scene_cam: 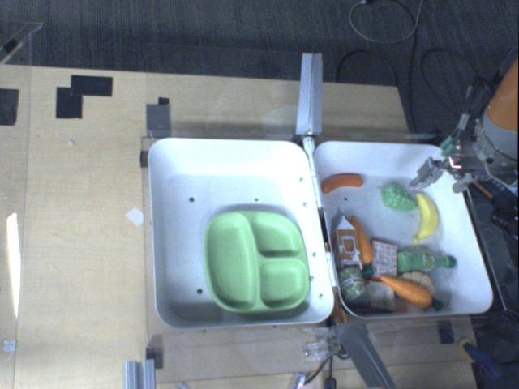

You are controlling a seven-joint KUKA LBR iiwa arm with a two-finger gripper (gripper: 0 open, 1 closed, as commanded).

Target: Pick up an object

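The gripper [427, 174] hangs over the right bin's [483, 275] far right corner; how its jaws stand cannot be told, and nothing shows between them. Just below it lies a yellow toy banana [426, 216], curved and smooth, beside a leafy green piece [397, 197]. The left bin [166, 217] holds a green divided tray [258, 259].

Two bins sit side by side on the bench [73, 241]; the left bin [170, 217] holds a divided tray [258, 259] toward its near right corner; in the right bin [474, 258], a sausage [342, 182] lies by the far left corner, a leafy piece [399, 197] and a banana [426, 215] sit right of it; a carton [349, 245], carrots [403, 288] and a bottle [424, 260] crowd the near edge.
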